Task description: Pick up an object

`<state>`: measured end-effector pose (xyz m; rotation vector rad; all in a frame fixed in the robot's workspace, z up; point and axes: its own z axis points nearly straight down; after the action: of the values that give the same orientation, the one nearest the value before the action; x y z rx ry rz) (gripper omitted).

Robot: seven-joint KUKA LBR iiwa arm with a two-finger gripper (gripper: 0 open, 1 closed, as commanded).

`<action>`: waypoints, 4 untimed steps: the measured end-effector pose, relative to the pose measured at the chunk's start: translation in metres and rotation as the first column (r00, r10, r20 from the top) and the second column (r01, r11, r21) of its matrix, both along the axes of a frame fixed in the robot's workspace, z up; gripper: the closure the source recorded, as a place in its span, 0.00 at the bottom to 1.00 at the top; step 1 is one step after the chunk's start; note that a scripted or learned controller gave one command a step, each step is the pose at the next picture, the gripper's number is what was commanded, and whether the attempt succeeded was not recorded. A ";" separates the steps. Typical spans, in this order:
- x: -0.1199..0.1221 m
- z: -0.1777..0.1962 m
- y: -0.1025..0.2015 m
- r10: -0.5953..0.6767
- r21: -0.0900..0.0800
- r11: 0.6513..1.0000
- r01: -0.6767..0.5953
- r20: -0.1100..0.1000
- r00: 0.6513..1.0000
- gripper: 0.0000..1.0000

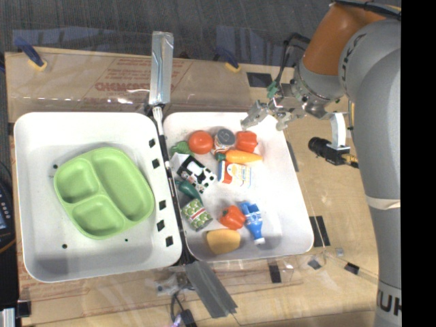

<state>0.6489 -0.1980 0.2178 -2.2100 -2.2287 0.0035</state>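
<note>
**A:** Where is the pincer (pixel 267 116)?

**B:** It hangs over the upper right corner of the right bin (pixel 294 203), just at its rim. The grey arm (pixel 371 80) comes in from the right, with the orange band (pixel 334 36) above the wrist.

**A:** Is it clenched on anything?

**B:** No. The two fingers (pixel 251 118) stand apart, released, and nothing sits between them.

**A:** What lies in that bin?

**B:** A crowd of small things. Along the top, an orange-red tomato (pixel 200 142), a round grey tin (pixel 224 139) just beside it, and a red pepper (pixel 246 140) nearest the pincer. Touching the pepper from below lies a carrot (pixel 242 157), and under that a white and orange carton (pixel 236 174).

**A:** And lower down?

**B:** A black and white cow toy (pixel 195 174) near the left wall, with a green and red packet (pixel 197 213) below it. Then a second small red pepper (pixel 232 217), touching a blue and white bottle (pixel 253 222) on its right. A yellow rounded piece (pixel 223 240) lies at the bottom edge.

**A:** Which of these is closest to the fingers?

**B:** The red pepper at the top, yet it is apart from them, lying on the bin floor.

**A:** And the left bin (pixel 34 182)?

**B:** It holds a green divided plate (pixel 102 191), lying flat near the middle. Both bins sit side by side on the table (pixel 327 203).
</note>
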 end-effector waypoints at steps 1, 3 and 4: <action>0.016 -0.088 0.017 -0.091 -0.006 0.996 0.092 0.037 0.995 0.00; -0.023 -0.095 0.010 -0.196 0.004 0.981 0.196 0.067 0.978 0.00; -0.077 -0.040 0.045 -0.425 -0.001 0.905 0.425 0.001 0.905 0.00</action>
<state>0.5719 -0.1529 0.1781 -2.6433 -1.6942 0.0036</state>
